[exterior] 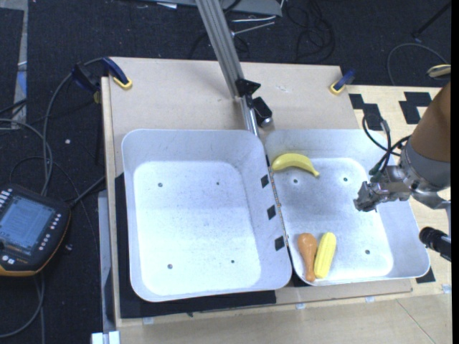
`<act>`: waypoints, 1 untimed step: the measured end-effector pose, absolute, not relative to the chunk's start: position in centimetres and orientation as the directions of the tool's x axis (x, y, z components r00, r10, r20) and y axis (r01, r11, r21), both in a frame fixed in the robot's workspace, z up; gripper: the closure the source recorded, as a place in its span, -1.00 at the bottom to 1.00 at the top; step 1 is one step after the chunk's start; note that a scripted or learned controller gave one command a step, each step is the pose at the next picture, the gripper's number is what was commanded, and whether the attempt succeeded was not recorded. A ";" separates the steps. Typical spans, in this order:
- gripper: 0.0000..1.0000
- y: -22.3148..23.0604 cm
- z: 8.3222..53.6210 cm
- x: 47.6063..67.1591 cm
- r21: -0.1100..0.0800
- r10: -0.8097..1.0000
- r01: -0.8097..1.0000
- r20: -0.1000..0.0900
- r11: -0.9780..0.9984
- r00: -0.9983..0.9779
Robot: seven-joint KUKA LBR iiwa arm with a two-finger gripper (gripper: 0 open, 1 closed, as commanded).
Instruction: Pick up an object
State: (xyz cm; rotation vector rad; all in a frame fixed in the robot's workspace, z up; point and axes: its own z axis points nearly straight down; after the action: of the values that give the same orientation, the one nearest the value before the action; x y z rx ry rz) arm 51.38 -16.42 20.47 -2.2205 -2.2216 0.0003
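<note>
Overhead slanted view of the bench. Two shallow white plastic bins sit side by side on a pale wooden board: the left bin (143, 192) and the right bin (373, 264), their inner rims meeting along the middle. The grey arm with its orange band (437, 131) enters from the right, and its dark two-finger gripper (364, 199) hangs over the right-hand part of the right bin, nothing visible between its tips; how far it stands open cannot be told from this angle. Three candidate objects lie in the right bin, all apart from the gripper. A curved yellow banana (294, 164) lies near the bin's far rim, to the gripper's left and farther from the viewer. A yellow ear of corn (324, 254) lies near the front rim, left of and nearer than the gripper, and an orange carrot-shaped piece (308, 253) lies just beside it on its left, the two touching or nearly so
</note>
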 end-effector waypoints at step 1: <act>1.00 -10.9 20.3 53.6 0.000 1.000 1.000 0.001 0.006 -0.006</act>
State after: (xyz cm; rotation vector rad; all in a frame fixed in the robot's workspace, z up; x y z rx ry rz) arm 53.60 -10.95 20.32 -2.2146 -2.2268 -0.0014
